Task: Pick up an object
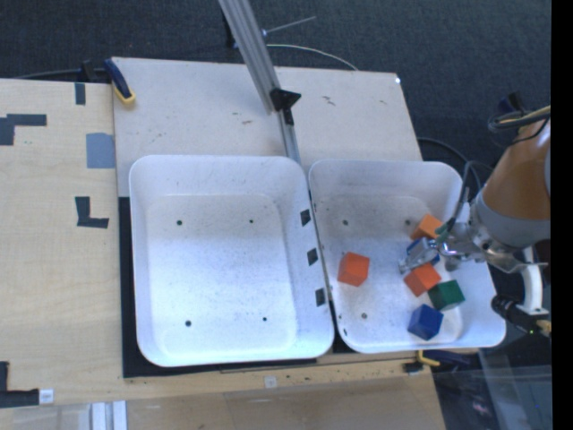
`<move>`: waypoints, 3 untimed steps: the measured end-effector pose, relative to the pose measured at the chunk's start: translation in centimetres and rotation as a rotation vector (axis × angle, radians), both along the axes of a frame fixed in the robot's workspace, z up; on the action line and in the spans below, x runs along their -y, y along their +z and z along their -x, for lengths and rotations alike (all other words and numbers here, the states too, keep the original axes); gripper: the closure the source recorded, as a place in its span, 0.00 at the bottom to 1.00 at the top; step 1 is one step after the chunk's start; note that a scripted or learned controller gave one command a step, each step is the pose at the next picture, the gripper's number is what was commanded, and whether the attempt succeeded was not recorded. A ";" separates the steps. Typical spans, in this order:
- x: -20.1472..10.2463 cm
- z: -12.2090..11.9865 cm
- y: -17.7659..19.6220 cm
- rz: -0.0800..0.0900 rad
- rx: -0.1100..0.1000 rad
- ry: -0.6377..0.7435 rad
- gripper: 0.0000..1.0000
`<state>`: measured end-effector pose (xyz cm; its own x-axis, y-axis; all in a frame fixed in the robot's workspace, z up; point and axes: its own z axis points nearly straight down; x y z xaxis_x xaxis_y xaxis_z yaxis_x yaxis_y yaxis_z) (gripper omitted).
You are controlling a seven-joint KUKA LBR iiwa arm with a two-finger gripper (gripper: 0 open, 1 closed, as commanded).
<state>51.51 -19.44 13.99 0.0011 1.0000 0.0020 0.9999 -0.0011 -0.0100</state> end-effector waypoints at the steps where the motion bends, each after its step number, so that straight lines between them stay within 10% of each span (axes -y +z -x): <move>1: -1.1 -2.2 10.0 0.004 0.017 0.005 0.00; 2: 1.1 1.1 -5.2 0.001 0.004 -0.001 0.00; 3: -1.5 -1.2 -4.8 0.001 0.009 0.006 0.00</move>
<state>52.74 -17.90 9.17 -0.0045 1.0000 0.0011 1.0000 0.0045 -0.0009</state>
